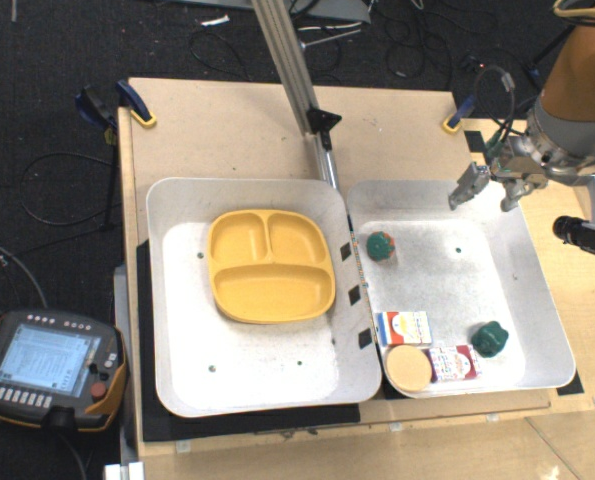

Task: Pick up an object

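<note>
1. Left bin (pixel 177 298): one yellow divided tray (pixel 272 266), roughly centred, bare floor all round it.
2. Right bin (pixel 537 308): small green ball (pixel 380 247) near left wall; along front edge a small carton (pixel 403 326), round tan disc (pixel 410 367), red/white pack (pixel 452 363), dark green lump (pixel 491 339).
3. Gripper (pixel 489 186) over right bin's back rim, fingers apart, nothing between them.
4. Bin's mid and back floor open.
</note>
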You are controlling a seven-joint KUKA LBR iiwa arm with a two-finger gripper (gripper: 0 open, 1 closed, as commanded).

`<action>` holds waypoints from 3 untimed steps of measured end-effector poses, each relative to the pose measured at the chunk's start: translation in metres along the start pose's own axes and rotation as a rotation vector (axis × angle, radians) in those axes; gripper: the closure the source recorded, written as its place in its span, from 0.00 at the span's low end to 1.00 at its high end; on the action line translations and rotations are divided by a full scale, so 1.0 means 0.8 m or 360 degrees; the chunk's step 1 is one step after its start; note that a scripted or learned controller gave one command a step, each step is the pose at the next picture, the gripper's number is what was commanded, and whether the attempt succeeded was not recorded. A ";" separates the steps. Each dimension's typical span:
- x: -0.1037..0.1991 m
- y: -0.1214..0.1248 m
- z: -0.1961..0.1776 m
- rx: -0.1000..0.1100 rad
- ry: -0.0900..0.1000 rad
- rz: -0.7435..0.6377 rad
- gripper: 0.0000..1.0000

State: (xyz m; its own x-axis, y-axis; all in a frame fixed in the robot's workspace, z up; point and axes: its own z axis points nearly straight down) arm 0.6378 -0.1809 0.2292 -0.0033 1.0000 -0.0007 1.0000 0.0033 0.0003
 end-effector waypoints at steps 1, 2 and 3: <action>0.000 0.000 0.000 0.0001 0.0000 0.0000 0.00; -0.004 -0.006 0.078 0.0010 0.0002 0.0006 0.00; -0.001 -0.012 0.134 0.0007 0.0001 0.0004 0.00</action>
State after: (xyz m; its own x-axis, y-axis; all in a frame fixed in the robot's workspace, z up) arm 0.6278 -0.1819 0.1223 -0.0006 1.0000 0.0002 1.0000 0.0006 -0.0038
